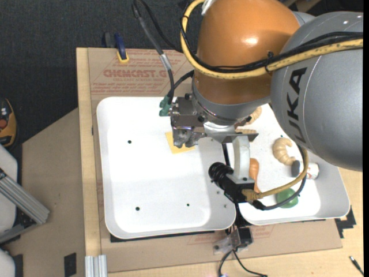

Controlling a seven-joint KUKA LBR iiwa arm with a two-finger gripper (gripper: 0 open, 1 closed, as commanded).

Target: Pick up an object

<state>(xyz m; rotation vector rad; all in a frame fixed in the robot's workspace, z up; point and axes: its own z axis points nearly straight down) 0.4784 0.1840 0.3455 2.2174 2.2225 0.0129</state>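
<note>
My gripper (183,136) reaches down into the left bin (138,172), near its upper right part. A small yellow flat object (177,145) lies on the bin floor right under the gripper, mostly hidden by it. The right bin (323,203) holds a beige croissant-shaped piece (283,150), an orange carrot-like piece (253,168), a green object (287,197) and a small white piece (312,171). The arm's orange band and grey body cover much of the right bin.
The bins sit on a cardboard sheet (124,68) printed with red lettering. A blue and yellow clamp (120,48) holds its far edge. Black and yellow cables (253,195) hang from the arm over the seam between the bins.
</note>
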